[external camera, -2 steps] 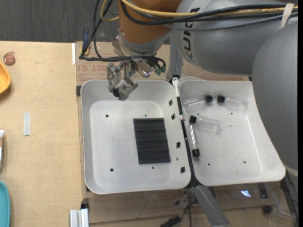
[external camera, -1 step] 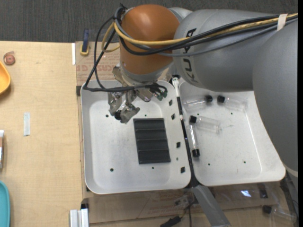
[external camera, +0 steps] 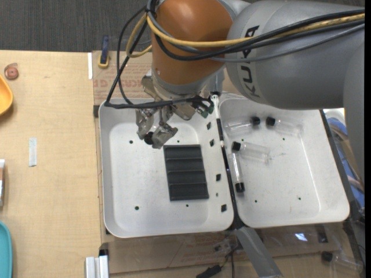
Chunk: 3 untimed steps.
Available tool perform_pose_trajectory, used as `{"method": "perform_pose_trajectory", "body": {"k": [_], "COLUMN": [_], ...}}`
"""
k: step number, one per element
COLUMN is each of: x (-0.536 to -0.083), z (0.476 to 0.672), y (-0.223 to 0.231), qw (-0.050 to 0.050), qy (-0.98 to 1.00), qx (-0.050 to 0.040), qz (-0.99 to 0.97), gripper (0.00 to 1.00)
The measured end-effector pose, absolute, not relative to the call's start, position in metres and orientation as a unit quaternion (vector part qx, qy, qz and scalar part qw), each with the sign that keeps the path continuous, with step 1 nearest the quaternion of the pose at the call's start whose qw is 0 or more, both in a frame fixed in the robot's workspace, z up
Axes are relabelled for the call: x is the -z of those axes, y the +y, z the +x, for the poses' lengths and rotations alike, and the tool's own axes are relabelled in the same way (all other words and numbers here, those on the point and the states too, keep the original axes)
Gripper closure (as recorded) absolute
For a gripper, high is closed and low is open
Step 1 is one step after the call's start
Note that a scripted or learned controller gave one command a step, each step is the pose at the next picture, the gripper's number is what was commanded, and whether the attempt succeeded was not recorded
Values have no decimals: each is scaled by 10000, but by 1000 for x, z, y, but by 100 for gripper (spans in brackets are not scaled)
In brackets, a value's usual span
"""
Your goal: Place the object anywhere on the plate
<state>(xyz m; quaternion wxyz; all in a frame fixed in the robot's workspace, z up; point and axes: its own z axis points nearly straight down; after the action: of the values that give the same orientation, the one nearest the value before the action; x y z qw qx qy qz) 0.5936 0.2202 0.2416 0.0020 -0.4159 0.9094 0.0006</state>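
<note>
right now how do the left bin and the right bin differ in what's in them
The left bin holds one dark ribbed rectangular plate lying flat near its middle; the right bin holds several clear tubes with black caps, scattered toward its upper left. The gripper hangs over the left bin, just above the plate's upper left corner, while the right bin has only the arm's body passing over its far edge. Both are shallow, white and round-cornered.

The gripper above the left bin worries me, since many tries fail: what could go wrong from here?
1. The gripper hangs just past the upper left corner of the black ridged plate; a release here might land on the bin floor instead.
2. The clear tubes with black caps lie in the right bin, so the arm may have nothing to place.
3. Loose cables trail near the bin rim and could snag.
</note>
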Motion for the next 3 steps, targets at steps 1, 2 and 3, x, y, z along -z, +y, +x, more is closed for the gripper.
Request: {"method": "perform_pose_trajectory", "body": {"k": [1,2,3], "x": [-213,-270,-270], "z": [615,530,530], "y": [220,211,211], "qw": [21,12,13], "qy": [8691,8677,8677], "qx": [-8,-5,-4], "qz": [-4946,-4971,-4971], "gripper": [100,100,0]}}
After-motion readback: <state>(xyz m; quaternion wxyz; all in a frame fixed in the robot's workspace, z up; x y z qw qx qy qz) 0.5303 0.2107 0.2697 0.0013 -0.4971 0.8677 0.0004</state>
